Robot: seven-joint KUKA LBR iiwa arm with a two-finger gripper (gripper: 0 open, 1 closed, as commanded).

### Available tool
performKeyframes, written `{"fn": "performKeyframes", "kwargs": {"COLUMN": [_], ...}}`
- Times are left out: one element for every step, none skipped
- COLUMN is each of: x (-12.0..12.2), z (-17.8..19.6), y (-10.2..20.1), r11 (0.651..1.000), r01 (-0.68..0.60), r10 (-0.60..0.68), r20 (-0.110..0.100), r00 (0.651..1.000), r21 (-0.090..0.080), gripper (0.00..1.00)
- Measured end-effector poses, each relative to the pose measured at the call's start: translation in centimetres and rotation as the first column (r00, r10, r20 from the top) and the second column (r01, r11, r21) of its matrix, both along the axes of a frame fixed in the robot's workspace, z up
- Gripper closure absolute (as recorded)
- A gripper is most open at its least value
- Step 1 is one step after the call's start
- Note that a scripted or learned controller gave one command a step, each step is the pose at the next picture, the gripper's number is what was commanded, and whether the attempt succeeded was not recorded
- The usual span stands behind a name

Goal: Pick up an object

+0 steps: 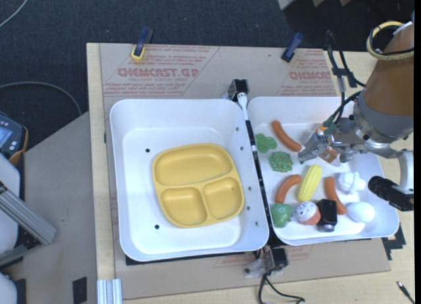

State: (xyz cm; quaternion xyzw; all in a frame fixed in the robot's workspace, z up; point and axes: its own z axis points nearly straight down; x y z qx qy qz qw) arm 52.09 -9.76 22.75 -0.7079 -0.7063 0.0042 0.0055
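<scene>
On the brown bench (197,66) sit two white bins (131,138)

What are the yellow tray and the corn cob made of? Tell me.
Yellow tray: likely moulded plastic, matte with a faint sheen, smooth rounded compartments. Corn cob: probably toy plastic or rubber, uniform bright yellow with a soft gloss; too small to tell which.

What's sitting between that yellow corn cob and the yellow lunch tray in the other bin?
In the camera view, between the corn cob and the yellow tray lie an orange sausage and the bins' rims.
</scene>
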Motion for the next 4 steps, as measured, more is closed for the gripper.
{"fn": "performKeyframes", "kwargs": {"x": [0.3,0.6,0.0,-1.1], "z": [0.7,-3.6,-8.1,-13.1], "y": [0.0,0.0,-0.2,-0.2], "r11": [1.000,1.000,1.000,1.000], "r01": [-0.003,-0.002,-0.001,-0.001], "r10": [0.003,0.002,0.001,0.001], "r20": [0.014,0.008,0.007,0.007], "r00": [1.000,1.000,1.000,1.000], "r21": [-0.002,0.000,0.000,0.000], "gripper": [0.00,0.00,0.00,0.00]}}
